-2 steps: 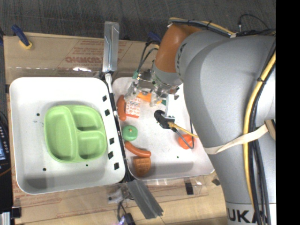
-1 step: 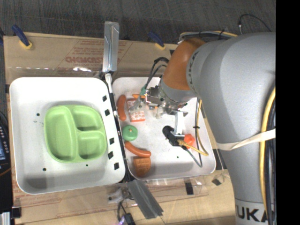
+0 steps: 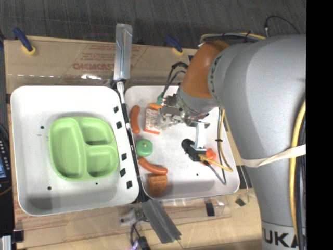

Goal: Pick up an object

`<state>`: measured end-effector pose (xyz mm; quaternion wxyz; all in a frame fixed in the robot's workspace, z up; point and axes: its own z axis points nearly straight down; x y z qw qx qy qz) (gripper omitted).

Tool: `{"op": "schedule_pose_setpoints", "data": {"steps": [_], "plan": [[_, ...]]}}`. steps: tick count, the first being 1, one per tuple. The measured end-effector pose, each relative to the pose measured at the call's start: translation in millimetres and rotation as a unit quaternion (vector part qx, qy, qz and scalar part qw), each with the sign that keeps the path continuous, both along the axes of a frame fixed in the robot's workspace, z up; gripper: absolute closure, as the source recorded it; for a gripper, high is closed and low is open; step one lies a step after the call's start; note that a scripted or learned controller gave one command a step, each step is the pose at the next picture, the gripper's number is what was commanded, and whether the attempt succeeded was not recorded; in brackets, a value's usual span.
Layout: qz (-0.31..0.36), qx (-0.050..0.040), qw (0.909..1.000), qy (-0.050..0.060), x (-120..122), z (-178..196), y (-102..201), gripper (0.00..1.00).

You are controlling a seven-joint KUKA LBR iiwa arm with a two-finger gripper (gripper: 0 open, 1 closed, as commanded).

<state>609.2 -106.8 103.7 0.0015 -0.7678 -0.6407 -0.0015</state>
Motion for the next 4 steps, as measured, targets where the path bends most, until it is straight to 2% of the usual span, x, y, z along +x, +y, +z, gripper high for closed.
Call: {"op": "schedule_pose_setpoints", "data": {"steps": [1,2,3,4], "plan": [[0.002,0.0008,1.0,0.005,-1.3,6.0,0.1,1.0],[0.002,0.0007,1.0,0.005,-1.3,6.0,0.2,0.0],[0.06,-0.002,0.9982,0.003,15.4,-15.4,13.1,0.0],[0.061,-0.0017,0.9981,0.007,14.1,-9.3,12.9,1.0]]}}
